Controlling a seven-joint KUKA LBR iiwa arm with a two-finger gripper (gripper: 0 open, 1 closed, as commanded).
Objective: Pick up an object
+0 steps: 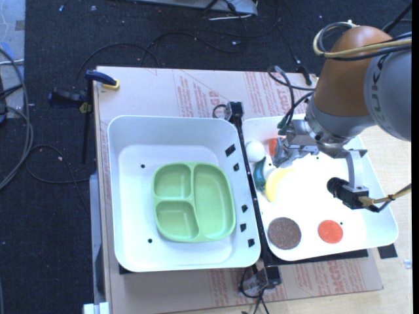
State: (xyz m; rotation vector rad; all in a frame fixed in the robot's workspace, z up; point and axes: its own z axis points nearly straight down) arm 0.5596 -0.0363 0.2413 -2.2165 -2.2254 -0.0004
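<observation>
In the right bin (366,205), a yellow banana-shaped piece (275,180) lies near the left wall, beside a teal object (260,173) and a white ball (254,150). My gripper (286,153) hangs over the bin's upper left, just above the banana's upper end. The wrist hides its fingers. A bit of orange (273,144) peeks out by the gripper. A brown speckled disc (285,233) and a red-orange disc (330,231) lie near the front edge.
The left bin (124,175) holds a green divided plate (194,201). A black bracket with a cable (347,193) reaches over the right bin. Black clips line the divider between the bins. Cardboard covers the bench (170,90).
</observation>
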